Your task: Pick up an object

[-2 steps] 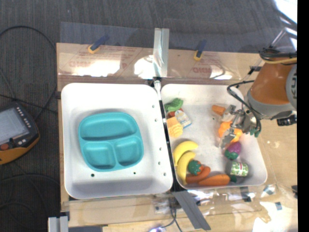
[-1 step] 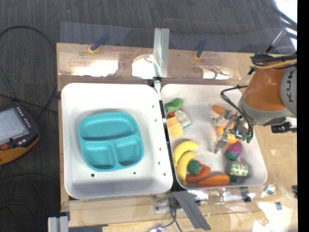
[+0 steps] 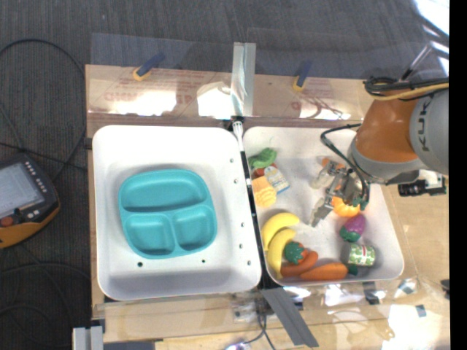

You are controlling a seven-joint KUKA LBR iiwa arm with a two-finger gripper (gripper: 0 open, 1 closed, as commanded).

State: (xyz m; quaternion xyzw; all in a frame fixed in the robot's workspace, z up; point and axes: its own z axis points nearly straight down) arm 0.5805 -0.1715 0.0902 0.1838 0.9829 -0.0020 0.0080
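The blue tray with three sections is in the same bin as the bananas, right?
Not quite. The camera view shows the blue tray alone in the left bin. The bananas lie in the right bin, where the gripper hangs.

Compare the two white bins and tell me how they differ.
The left bin holds one thing, a teal divided tray lying flat; the right bin holds many small toy foods, among them a banana and a carrot. The gripper reaches into the right bin, not the left bin. Both are shallow, white, and sit side by side on the bench.
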